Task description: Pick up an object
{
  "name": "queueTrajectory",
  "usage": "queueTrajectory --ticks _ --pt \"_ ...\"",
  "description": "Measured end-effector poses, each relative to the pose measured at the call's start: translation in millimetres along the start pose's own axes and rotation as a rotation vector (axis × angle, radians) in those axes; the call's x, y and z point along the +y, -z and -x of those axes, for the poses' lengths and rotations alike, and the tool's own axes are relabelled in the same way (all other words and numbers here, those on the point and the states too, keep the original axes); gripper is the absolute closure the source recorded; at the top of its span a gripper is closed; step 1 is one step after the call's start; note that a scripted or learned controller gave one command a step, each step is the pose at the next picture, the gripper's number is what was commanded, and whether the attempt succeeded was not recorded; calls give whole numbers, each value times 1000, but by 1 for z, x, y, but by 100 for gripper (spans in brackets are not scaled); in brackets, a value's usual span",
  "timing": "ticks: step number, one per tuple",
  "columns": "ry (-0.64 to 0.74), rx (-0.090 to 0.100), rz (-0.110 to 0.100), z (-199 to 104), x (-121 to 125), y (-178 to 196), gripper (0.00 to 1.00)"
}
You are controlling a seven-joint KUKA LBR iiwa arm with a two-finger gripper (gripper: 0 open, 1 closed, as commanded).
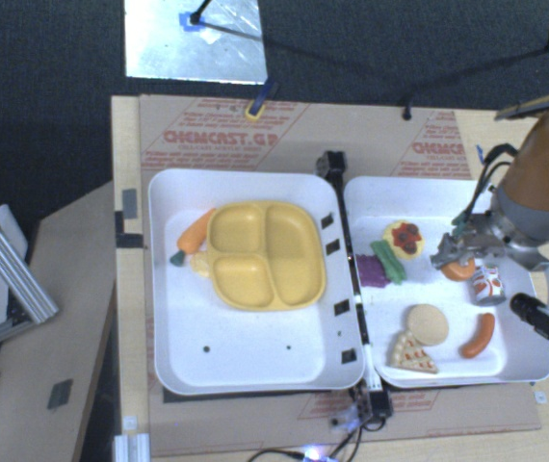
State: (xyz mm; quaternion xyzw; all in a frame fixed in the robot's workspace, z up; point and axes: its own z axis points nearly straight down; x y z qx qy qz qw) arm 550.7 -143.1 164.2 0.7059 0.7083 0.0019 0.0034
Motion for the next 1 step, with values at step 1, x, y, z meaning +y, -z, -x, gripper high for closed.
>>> queueTrajectory --ticks 1 --pt "1 0 0 1 2 54 100"
